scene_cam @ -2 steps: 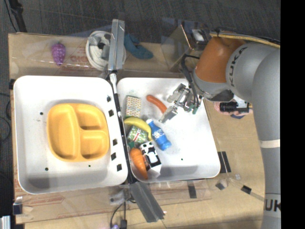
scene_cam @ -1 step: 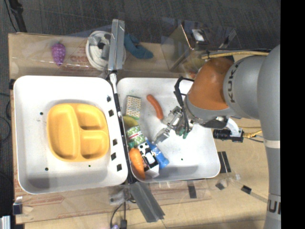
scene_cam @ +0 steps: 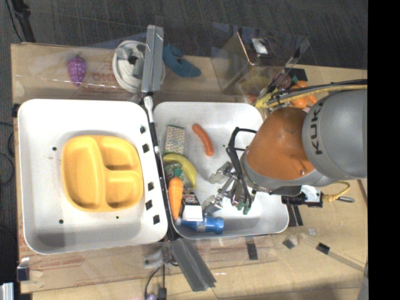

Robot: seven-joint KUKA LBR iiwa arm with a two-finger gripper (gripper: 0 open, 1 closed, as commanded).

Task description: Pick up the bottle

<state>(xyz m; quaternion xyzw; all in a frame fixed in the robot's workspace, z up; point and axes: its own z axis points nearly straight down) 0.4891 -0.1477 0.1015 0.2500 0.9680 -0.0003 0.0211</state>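
Visibly empty, the end effector (scene_cam: 220,187) hangs open above the bottle (scene_cam: 203,223).

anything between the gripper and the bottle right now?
Nothing visible. The gripper sits in the right bin, just up and right of the bottle, which lies on its side at the bin's near wall. The carrot and banana lie left of that path.

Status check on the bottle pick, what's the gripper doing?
Gripper in right bin, nothing seen between its fingers. Bottle lying by the near wall, just below the gripper, not gripped. Carrot and banana left of it.
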